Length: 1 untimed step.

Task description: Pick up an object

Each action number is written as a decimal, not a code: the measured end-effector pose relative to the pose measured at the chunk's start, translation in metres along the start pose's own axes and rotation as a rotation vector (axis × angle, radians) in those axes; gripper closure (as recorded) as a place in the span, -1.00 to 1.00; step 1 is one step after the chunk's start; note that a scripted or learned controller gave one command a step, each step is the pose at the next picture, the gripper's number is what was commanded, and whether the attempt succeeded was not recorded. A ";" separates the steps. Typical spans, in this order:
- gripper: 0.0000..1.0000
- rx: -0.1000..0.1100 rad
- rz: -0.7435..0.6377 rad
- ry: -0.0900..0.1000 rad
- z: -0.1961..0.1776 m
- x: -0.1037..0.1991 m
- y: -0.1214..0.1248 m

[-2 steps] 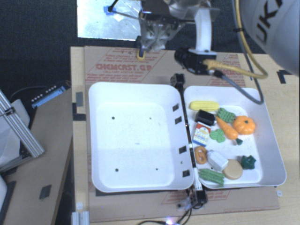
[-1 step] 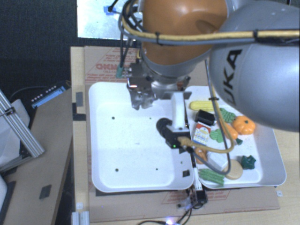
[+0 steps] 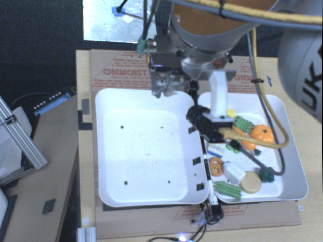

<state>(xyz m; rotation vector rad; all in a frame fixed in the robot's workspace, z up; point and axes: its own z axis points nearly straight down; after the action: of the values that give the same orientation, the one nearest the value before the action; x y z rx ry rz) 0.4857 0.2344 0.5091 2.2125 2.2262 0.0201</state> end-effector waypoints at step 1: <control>1.00 0.005 0.006 -0.005 -0.027 -0.001 0.047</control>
<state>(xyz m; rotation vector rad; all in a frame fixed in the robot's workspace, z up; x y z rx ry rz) 0.5324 0.2337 0.5369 2.2194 2.2194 0.0095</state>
